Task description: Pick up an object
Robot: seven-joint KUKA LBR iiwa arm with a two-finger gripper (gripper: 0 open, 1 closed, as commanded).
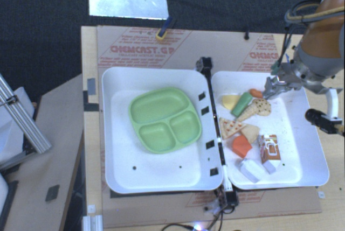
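White block (249,170) sits nearest; gripper (271,88) hovers over the carrot (256,93), jaws' state unclear, so I'd drop straight down

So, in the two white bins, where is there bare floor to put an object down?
Left bin: bare floor all around the green tray, widest along the near edge. Right bin: free strip along its right wall and far corner. Crowded from the green cylinder down to the white blocks.
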